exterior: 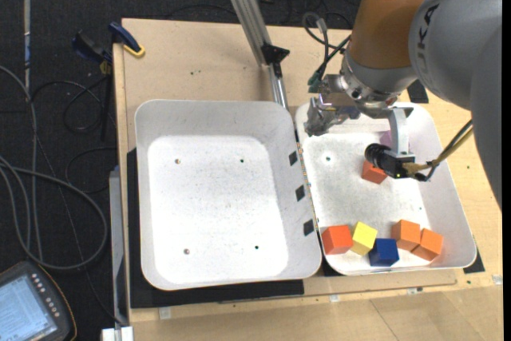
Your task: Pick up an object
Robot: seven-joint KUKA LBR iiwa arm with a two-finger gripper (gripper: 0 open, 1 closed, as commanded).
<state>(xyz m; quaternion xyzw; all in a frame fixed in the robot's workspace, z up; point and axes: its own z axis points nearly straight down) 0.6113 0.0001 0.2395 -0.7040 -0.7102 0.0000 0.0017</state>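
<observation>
Gripper (pixel 322 117), its state not discernible, is poised at the right bin's (pixel 342 192) 11 o'clock, so the blocks (pixel 384 251) at 6 o'clock may be missed.

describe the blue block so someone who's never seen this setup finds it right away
Of the two white bins, take the right bin and look along its near edge, where a row of small blocks lies. The blue block sits in that row, with a yellow block on its left and two orange blocks on its right. It is the only blue one.
</observation>
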